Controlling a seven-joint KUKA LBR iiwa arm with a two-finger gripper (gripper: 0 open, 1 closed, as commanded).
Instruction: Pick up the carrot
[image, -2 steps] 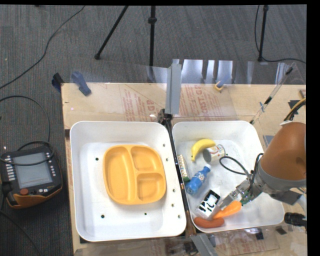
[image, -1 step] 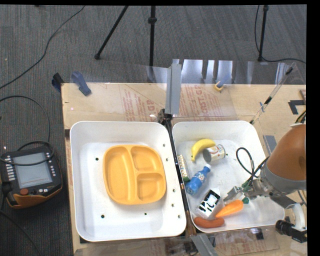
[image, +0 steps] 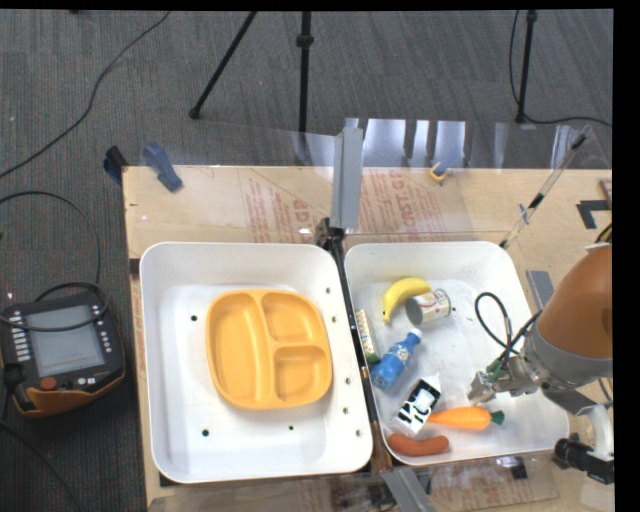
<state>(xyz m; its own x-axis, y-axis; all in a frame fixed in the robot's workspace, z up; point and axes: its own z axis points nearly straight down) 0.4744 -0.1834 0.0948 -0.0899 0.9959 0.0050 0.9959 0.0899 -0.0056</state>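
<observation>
Carrot (image: 459, 418) lies flat in the right bin (image: 500, 262), low in its front part, long axis running left to right with the green stub toward the right. Its lower side has little spare room: a red sausage-shaped piece (image: 419, 445) sits just below and to the left, close against the bin's front rim. A black-and-white carton (image: 418, 404) rests near the carrot's left tip, tilted, and a blue bottle (image: 395, 361) lies slantwise just above that carton. Higher up the bin floor, a banana (image: 404, 295) and a small tin can (image: 431, 306) on its side sit next to each other, well apart from the carrot. A thin green-labelled item (image: 365, 336) hugs the bin's left wall. The widest bare floor is the stretch above the carrot, between it and the can (a black cable loop hangs over part of it).

The left bin (image: 165, 270) holds a yellow divided plate (image: 268, 347), with open white floor all round it.

The arm enters from the right, its orange band (image: 592, 305) above a grey wrist, bending downward and leftward. The gripper (image: 494, 386) hangs just above the carrot's right end, very near the green stub; whether it touches cannot be made out. Whether its claw is apart or together I cannot tell, as the tip is small and cluttered with cabling. Nothing can be seen clamped in it.
</observation>
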